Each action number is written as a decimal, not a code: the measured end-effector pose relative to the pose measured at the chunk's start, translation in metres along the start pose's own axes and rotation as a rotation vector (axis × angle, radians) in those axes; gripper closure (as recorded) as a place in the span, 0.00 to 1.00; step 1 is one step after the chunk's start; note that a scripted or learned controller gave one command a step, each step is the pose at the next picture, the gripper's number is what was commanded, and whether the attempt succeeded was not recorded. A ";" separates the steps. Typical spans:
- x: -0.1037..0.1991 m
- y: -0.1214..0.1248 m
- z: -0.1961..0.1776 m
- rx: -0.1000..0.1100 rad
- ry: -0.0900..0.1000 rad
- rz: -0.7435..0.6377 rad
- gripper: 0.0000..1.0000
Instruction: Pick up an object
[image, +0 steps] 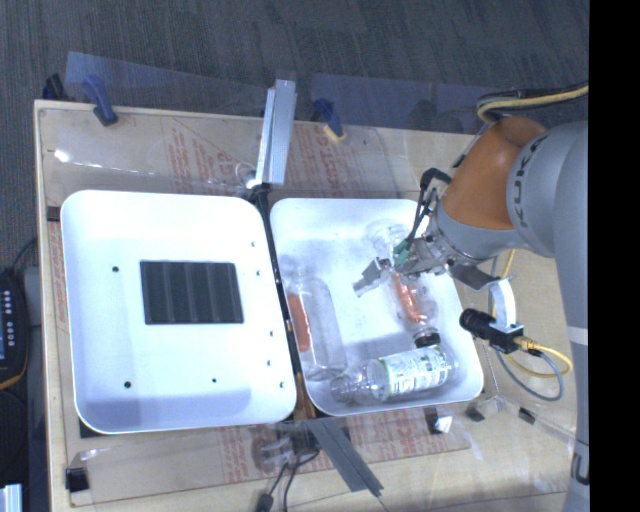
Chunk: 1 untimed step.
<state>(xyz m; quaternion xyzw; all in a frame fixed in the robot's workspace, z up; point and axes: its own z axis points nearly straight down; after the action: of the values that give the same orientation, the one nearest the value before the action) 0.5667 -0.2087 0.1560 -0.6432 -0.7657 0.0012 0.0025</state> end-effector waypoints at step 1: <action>0.000 0.000 0.000 0.000 0.000 0.000 0.00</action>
<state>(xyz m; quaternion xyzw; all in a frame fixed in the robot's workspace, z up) 0.5668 -0.2087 0.1560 -0.6432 -0.7657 0.0012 0.0025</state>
